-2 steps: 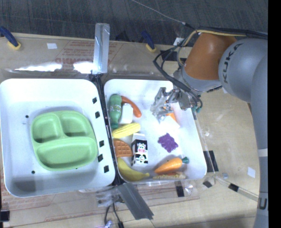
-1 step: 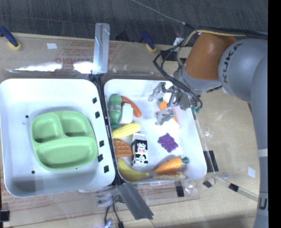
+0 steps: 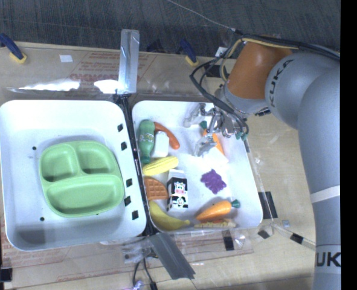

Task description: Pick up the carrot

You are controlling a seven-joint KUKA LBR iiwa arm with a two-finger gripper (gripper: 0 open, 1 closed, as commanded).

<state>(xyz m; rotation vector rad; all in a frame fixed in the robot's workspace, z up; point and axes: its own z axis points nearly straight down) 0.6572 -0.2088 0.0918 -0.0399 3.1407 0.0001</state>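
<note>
My gripper (image 3: 213, 135) hangs over the upper right part of the right bin (image 3: 250, 180). Its metal fingers (image 3: 203, 145) are shut on a small orange carrot (image 3: 218, 142), which points down and to the right. A larger orange carrot with a green top (image 3: 215, 210) lies near the front right of the same bin. The grey arm with its orange band (image 3: 254, 71) reaches in from the upper right.
The right bin also holds a green bottle (image 3: 146, 137), an orange-red pepper (image 3: 168, 135), corn (image 3: 160, 165), a waffle (image 3: 156, 189), a small milk carton (image 3: 177, 192), purple grapes (image 3: 214, 180) and a banana (image 3: 166, 220). A green divided plate (image 3: 80, 177) lies in the left bin (image 3: 15, 132).
</note>
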